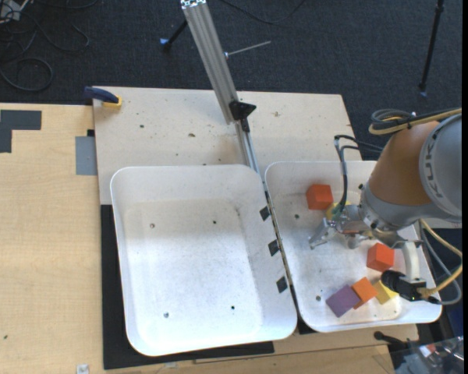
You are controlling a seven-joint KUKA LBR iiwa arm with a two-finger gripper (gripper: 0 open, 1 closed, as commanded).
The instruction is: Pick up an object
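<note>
- The bench (pixel 179 127) is big and pale, with little dark specks on it.
- Two shallow white bins sit on it side by side. The left bin (pixel 140 201) is the bigger one in this view.
- The right bin (pixel 296 287) touches it along the middle edge and has blocks in it.
- The arm (pixel 417 174) is grey with an orange band. It comes in from 3 o'clock and hangs over the right bin.
- A long silver bar (pixel 214 57) leans up toward 12 o'clock from between the bins.
- The gripper (pixel 335 228) points toward 9 o'clock, low over the middle of the right bin. Its silver tips look spread apart with nothing between them, though they are small and hard to see.
- A purple block (pixel 342 300) lies flat at the bin's 6 o'clock side.
- An orange-red cube (pixel 320 196) sits at 11 o'clock from the gripper, near it but not touching.
- A second orange-red block (pixel 380 256) is at 4 o'clock from the gripper.
- A small orange block (pixel 364 289) touches the purple one.
- A small yellow block (pixel 385 292) sits just beside the orange one.
</note>
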